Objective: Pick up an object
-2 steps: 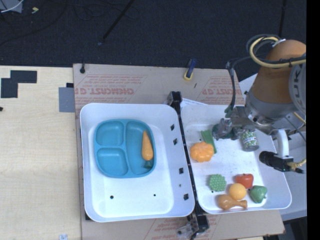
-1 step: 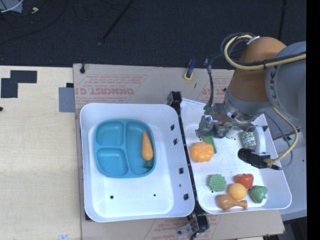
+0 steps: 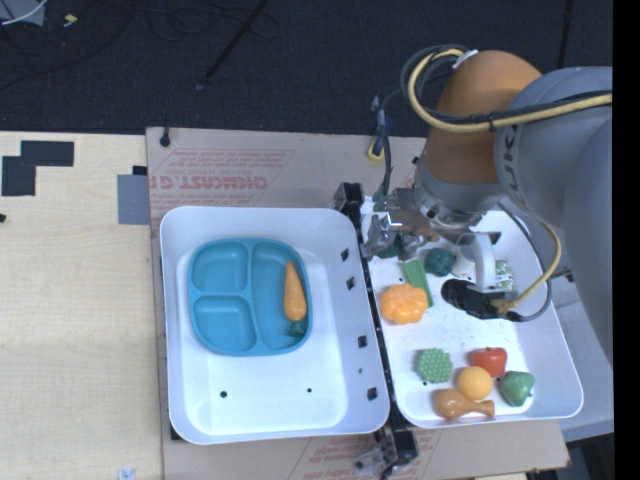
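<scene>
A blue tray (image 3: 228,313) is sitting in the left bin (image 3: 260,408), and a carrot (image 3: 294,292) is lying in the tray's right compartment. The arm (image 3: 480,108) is reaching in from the right, with the gripper (image 3: 386,232) hanging over the far left corner of the right bin (image 3: 556,360). An orange pepper (image 3: 404,304) is lying just near of the gripper. A bumpy green piece (image 3: 434,365), a red piece (image 3: 488,360), an orange ball (image 3: 474,382), a green pepper (image 3: 516,388) and a tan piece (image 3: 460,405) are clustering at the near side.
</scene>
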Controlling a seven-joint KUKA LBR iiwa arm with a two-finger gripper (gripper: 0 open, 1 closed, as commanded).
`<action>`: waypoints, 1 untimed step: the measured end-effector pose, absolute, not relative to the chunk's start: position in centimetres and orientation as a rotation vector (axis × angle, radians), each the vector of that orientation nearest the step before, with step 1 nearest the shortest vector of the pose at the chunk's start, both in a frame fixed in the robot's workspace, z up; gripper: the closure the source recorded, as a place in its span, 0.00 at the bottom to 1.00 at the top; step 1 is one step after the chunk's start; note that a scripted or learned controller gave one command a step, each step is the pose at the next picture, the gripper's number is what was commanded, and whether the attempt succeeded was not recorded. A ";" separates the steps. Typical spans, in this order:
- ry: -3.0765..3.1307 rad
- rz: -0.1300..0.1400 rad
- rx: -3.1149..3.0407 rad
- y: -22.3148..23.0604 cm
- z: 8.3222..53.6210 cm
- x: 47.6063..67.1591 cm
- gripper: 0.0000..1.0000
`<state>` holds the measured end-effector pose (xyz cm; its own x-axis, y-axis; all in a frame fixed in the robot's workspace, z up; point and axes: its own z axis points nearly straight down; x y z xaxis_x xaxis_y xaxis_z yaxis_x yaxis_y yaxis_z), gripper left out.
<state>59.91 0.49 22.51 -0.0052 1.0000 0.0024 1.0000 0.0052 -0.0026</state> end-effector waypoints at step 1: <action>-2.224 0.002 -2.214 4.6 21.9 62.4 1.00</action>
